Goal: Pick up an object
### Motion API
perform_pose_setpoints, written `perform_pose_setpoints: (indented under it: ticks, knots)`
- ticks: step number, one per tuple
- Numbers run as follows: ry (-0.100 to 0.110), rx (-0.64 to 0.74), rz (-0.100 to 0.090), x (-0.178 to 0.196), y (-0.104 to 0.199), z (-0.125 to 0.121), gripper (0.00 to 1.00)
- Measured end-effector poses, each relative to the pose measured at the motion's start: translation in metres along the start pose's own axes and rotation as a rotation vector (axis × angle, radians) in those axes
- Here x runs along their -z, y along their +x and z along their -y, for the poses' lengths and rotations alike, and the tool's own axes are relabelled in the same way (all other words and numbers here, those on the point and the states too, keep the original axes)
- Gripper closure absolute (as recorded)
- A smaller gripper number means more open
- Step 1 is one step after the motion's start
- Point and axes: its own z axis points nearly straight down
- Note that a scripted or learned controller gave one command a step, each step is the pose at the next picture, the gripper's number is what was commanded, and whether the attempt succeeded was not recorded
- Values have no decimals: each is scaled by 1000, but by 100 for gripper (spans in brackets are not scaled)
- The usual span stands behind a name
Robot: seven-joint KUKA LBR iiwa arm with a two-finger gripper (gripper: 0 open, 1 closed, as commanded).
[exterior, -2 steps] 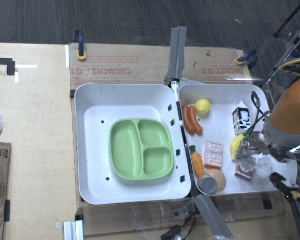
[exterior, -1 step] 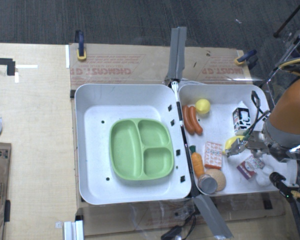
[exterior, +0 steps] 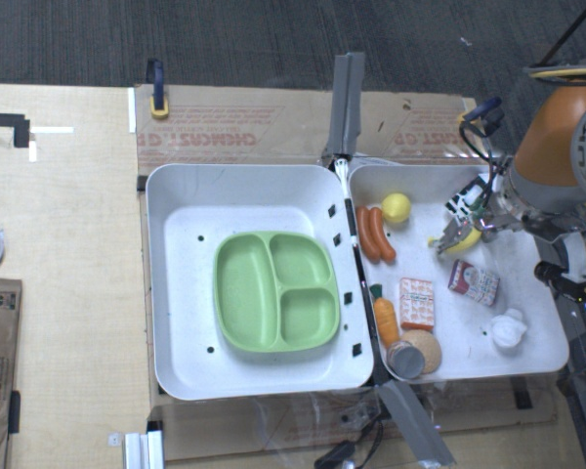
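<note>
**Banana gripped in the right bin**

A yellow banana (exterior: pixel 465 239) is seen clamped between the fingers of the gripper (exterior: pixel 457 234), low over the right bin (exterior: pixel 537 360). A lemon (exterior: pixel 397 206), two sausages (exterior: pixel 375 234), a carrot (exterior: pixel 386 321) and cartons are scattered nearby. A green divided plate (exterior: pixel 276 291) is held by the left bin (exterior: pixel 176 262).

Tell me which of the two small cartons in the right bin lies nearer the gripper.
The darker red carton, lying tilted just below the gripper. The other carton, orange and white, lies farther left, beside the carrot.
</note>
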Motion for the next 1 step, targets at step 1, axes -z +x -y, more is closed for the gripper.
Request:
perform_pose_setpoints:
  ticks: [1]
  knots:
    - [28,311,-9,41,50,-47,0]
